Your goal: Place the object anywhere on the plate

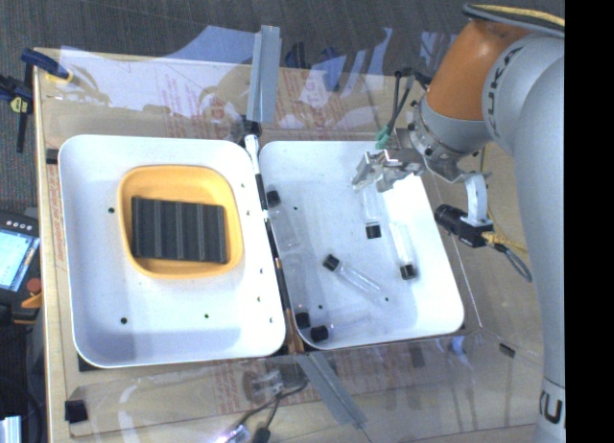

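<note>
Counting: four tubes (353, 276) right bin (436, 312) | one plate (179, 185) left

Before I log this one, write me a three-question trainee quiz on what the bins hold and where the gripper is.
1. True or false: the yellow plate lies in the left bin.
2. Over which bin is the gripper? A) left B) right
3. Fill in: the clear tubes with black caps lie in the ____ bin.

Key: 1 true; 2 B; 3 right.
</note>
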`<state>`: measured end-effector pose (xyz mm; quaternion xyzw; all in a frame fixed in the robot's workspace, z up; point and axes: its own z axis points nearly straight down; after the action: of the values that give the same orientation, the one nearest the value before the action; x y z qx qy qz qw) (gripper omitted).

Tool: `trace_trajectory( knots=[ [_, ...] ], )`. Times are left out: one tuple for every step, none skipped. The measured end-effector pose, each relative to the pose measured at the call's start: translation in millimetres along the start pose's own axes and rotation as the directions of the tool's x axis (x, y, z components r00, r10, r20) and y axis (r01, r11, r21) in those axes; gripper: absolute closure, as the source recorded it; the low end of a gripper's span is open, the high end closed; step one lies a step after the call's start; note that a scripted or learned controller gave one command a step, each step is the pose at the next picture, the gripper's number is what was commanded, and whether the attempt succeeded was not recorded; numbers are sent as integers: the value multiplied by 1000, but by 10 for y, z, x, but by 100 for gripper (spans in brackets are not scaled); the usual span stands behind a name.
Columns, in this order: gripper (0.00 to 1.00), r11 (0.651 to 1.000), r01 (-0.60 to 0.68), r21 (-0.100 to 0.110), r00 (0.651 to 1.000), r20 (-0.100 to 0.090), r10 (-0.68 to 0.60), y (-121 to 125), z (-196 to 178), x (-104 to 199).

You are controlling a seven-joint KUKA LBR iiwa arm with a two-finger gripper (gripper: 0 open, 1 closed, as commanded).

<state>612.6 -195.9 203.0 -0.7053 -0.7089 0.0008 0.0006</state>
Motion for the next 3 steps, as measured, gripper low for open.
trace_trajectory(
  knots=[
    [100, 994, 111, 3, 994, -2, -111, -174, -3, 470],
    [100, 927, 374, 3, 927, -3, -374, -16, 114, 1126],
    [100, 882, 471, 4, 882, -3, -471, -114, 120, 1558]
  ],
)
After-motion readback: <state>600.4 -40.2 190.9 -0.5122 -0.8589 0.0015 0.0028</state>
